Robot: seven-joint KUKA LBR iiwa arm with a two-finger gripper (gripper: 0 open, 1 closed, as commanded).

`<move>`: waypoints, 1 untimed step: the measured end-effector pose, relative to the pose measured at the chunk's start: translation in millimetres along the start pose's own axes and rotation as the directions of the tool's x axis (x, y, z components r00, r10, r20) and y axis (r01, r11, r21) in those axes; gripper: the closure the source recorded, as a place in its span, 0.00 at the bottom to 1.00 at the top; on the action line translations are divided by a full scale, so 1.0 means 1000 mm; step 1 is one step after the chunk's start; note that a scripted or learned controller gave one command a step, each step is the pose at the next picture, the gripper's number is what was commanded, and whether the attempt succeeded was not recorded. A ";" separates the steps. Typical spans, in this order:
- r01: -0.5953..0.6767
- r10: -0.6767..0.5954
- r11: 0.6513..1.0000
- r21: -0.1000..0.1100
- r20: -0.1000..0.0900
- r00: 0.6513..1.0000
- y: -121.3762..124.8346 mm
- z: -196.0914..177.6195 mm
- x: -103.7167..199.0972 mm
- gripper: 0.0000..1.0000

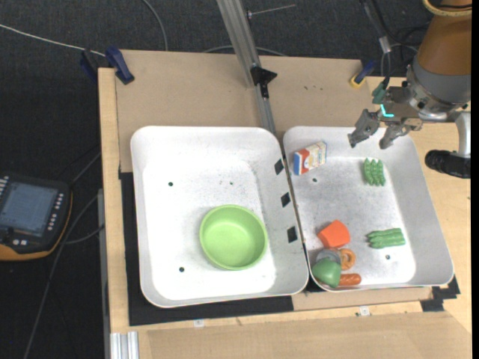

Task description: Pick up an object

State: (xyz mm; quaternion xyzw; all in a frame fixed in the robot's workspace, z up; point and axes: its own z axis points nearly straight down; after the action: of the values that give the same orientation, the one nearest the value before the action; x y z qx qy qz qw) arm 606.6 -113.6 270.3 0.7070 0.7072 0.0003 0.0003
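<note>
Where the right bin (419, 200) meets its near rim, we see a green round toy (326, 272), an orange ring piece (348, 259) and an orange block (334, 234) crowded together. A green bowl (233, 236) sits alone in the left bin (165, 178). Mid-bin floor lies open between two green pieces (385, 238) (373, 172). A small red-and-white carton (307, 157) carries print we cannot read. Farthest, our tool (379, 135) hangs spread wide over the far rim, gripping nothing.
</note>
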 end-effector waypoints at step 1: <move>0.000 0.000 1.000 0.000 0.000 1.000 0.000 0.000 0.000 0.00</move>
State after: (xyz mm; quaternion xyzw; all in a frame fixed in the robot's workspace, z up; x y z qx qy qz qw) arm 606.6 -113.6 270.3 0.7070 0.7072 0.0002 0.0003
